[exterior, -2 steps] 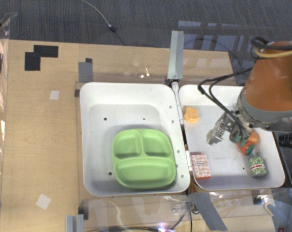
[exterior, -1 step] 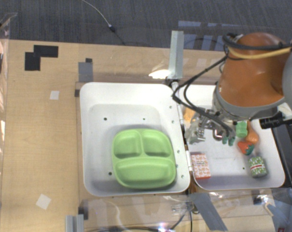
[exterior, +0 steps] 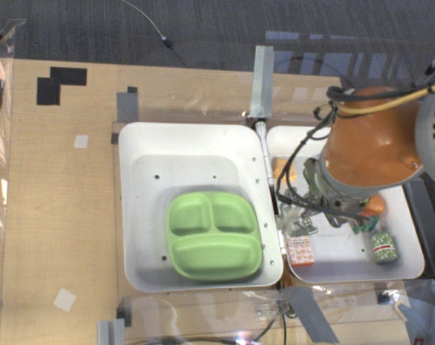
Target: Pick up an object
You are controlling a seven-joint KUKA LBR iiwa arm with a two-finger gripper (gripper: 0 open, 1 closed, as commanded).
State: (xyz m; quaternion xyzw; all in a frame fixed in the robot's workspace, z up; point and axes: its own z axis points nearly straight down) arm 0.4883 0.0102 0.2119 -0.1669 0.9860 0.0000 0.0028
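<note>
Two shallow white bins sit side by side on a wooden bench. The left bin (exterior: 138, 214) holds a green divided plate (exterior: 214, 236), lying flat toward its near side. The right bin (exterior: 411, 261) holds several small items, and the grey and orange arm (exterior: 372, 146) hangs over it, probably lowered to reach one of them. Its gripper (exterior: 325, 210) is largely hidden beneath the wrist, so I cannot tell how it is set or whether it has anything. A small red and white carton (exterior: 300, 251) lies at the bin's near left corner, just beside the gripper. A small green and white can (exterior: 382, 248) lies on its side toward the near right. Something orange (exterior: 375, 205) peeks from under the arm.
</note>
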